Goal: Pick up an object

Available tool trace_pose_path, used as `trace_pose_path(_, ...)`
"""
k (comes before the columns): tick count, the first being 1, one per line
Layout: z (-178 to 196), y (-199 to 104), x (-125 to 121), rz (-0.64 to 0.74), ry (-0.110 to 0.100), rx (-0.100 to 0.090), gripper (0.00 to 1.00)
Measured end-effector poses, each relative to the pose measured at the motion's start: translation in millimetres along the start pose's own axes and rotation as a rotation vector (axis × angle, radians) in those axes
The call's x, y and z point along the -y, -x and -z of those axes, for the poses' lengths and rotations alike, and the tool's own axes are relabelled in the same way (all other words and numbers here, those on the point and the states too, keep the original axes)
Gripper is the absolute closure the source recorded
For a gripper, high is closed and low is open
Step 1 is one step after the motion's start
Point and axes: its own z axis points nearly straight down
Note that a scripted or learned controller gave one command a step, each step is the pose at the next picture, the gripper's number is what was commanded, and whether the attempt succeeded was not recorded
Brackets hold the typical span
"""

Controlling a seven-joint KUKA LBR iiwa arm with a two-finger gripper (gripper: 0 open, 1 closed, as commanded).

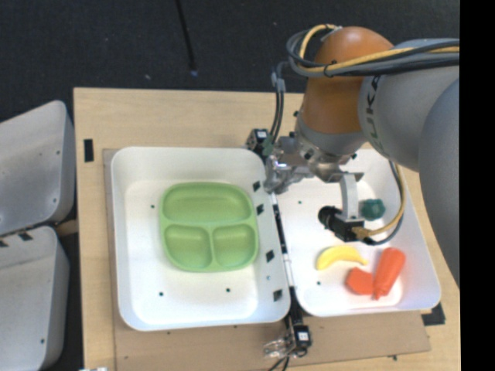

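- Your arm reaches in from the right, and its orange band sits above the far end of the right bin.
- The wrist's metal end hangs over the seam where the two bins meet, near their far corners.
- You cannot tell whether the jaws are apart or together; the wrist hardware hides them from this slant. Nothing is visibly held between them.
- The things you could pick up lie in the right bin, in its near half.
- A yellow toy banana lies on the bin floor, curved, near the middle of that bin.
- An orange carrot lies just to the right of the banana, tilted, its lower end towards the near rim.
- A shorter orange piece touches the carrot's left side, just below the banana.
- A small teal thing sits further back in the same bin, close to the arm and partly hidden by it.
- The left bin holds a green divided plate with three compartments, lying flat near the middle.
- Both bins rest side by side on the pale wooden table.
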Motion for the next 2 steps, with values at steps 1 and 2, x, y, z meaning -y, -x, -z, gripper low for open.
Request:
trace_pose_path(1, 10.2, -52.8, 14.0, 0.002, 0.000, -0.001, 1.00)
trace_pose_path(2, 10.4, -49.8, 13.4, -0.003, 0.001, -0.001, 0.00)
